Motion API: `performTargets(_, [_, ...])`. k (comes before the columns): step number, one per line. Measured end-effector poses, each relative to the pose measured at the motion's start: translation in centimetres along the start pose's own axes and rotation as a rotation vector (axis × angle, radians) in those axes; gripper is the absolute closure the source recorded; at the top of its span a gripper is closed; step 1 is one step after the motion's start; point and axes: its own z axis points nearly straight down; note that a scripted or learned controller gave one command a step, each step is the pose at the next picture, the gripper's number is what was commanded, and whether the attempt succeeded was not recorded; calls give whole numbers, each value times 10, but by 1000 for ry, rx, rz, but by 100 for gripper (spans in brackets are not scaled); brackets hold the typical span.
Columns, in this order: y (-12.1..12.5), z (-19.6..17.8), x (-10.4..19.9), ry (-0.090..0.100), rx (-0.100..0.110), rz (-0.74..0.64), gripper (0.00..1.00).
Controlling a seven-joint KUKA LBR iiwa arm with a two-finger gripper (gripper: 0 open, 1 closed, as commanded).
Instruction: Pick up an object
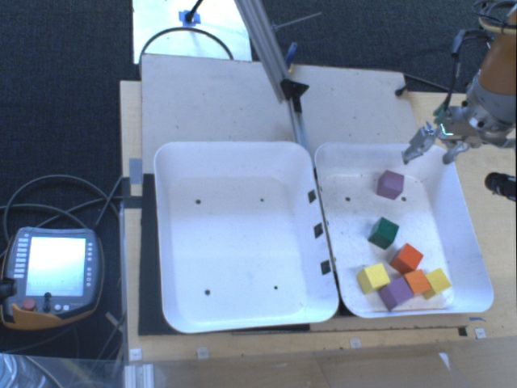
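While the arm (494, 71) reaches in from the right, its jaws (433, 145) hang spread apart with nothing between them, above the far right corner of the right bin (467, 217). From where I stand it looks like a hover before a descent, high enough to clear the rim.

All the blocks lie in that right bin. A purple cube (390, 183) sits alone nearest the jaws, with bare floor on every side, so I'd judge it the easiest pick. A green cube (384, 233) lies further toward the front, also apart from the rest. At the front a cluster crowds together: a red cube (407, 258), an orange one (418, 281), two yellow ones (373, 277) (438, 280) and a second purple one (396, 292), touching or nearly so, near the front wall. Fingers would have little room to slip between them there.

The left bin (170, 241) stands just beside, the two rims meeting at the middle. A pendant (50, 278) rests off the bench (218, 95) to the left, well clear.
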Motion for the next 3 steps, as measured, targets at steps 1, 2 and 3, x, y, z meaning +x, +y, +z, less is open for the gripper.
performTargets(1, [1,-3,0,-2,-4,-1,0])
performTargets(2, [4,54,9,-1,0,-1,0])
performTargets(3, [-5,111,10,-1,1,2,0])
